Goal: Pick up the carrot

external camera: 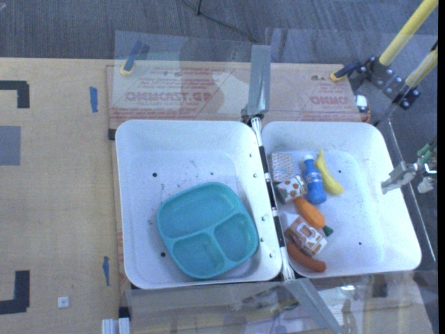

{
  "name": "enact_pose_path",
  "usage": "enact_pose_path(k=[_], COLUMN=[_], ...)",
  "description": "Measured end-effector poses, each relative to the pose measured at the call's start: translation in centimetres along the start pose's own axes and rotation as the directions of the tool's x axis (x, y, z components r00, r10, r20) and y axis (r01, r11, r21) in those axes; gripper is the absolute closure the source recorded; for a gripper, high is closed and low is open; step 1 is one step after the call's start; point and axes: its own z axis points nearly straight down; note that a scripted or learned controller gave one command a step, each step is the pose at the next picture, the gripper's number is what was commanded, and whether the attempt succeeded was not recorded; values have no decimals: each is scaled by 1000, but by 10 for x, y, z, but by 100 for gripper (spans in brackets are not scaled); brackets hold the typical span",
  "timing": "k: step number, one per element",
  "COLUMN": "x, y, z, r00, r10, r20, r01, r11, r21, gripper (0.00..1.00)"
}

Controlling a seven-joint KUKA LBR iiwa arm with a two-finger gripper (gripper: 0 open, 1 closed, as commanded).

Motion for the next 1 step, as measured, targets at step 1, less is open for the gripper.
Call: enact_pose_path(k=[1], x=[52], y=[18], z=[84], r00=[890], r10=[-457], r20=[1], r01=[457], r11=[890], r21=[-2], gripper=[0])
